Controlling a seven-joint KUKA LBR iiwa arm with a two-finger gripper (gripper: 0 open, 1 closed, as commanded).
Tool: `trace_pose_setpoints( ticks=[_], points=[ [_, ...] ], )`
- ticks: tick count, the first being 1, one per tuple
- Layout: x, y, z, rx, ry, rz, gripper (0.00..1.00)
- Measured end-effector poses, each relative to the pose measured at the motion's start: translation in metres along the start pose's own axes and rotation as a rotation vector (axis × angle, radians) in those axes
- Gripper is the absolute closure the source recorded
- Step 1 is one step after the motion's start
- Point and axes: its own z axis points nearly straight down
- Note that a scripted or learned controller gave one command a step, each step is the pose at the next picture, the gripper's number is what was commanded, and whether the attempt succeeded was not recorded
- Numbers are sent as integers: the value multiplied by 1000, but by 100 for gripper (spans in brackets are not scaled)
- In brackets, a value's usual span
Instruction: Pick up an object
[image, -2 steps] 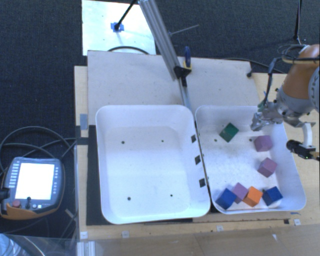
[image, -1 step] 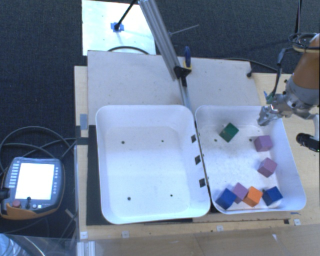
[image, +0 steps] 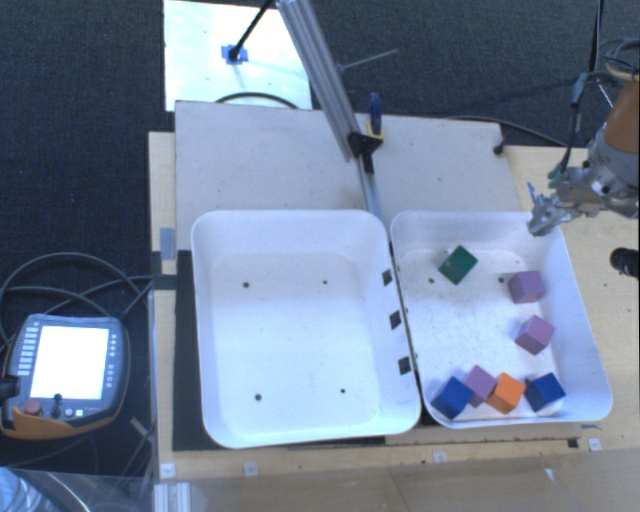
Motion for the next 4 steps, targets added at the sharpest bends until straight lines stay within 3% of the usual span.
trace_pose_setpoints(
  ticks=[1,4],
  points=[
    [0,2,-34,1,0,0,100],
    [156,7,-48,5,4,-6,100]
  ],
)
